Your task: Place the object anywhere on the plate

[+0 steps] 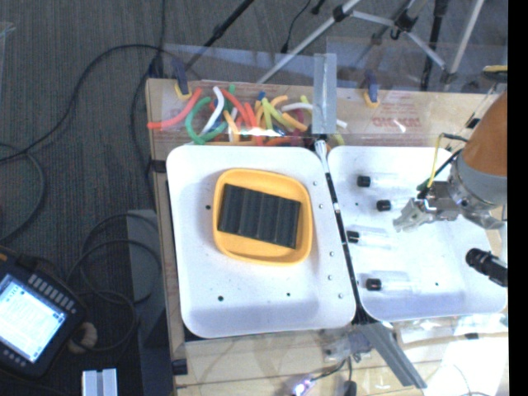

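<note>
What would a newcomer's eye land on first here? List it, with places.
First the yellow plate with its dark ribbed centre, lying in the left bin. Next the tangle of coloured cables on the bench behind that bin. Then the claw over the right bin, among small clear tubes with black caps.

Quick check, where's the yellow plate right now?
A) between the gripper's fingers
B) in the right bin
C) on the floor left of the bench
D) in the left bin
D: the yellow plate sits flat in the left bin, while the gripper is over the right bin, apart from it.
</note>
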Tool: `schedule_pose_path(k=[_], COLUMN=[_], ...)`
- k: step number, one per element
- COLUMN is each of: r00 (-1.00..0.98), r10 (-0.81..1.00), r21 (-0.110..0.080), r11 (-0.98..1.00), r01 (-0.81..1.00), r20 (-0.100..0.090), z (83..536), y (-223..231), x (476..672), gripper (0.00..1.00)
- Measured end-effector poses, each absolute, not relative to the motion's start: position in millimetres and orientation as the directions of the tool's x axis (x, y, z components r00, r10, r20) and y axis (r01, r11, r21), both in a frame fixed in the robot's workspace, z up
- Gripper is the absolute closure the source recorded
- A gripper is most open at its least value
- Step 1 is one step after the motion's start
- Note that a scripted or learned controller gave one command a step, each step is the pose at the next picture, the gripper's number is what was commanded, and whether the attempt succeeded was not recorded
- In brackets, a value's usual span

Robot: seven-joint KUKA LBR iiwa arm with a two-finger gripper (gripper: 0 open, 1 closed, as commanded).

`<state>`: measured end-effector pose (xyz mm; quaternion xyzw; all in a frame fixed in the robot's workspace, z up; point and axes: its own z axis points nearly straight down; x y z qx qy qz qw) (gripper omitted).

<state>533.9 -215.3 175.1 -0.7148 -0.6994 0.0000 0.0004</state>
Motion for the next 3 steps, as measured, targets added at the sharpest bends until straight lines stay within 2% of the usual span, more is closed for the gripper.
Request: schedule_pose_path(k=[1, 2, 3], r00=[-0.15, -0.353, -0.417], r10=[0.989, 0.936, 0.909], r21=[-0.002, -0.002, -0.003], r11=[0.15, 0.353, 0.417], r01=[0.989, 0.936, 0.909], r20=[0.001, 0.001, 0.002], z=[170, 211, 194], y=[-163, -106, -37], x=[483.7, 508.3, 513.0], gripper=[1.0, 1.0, 1.0])
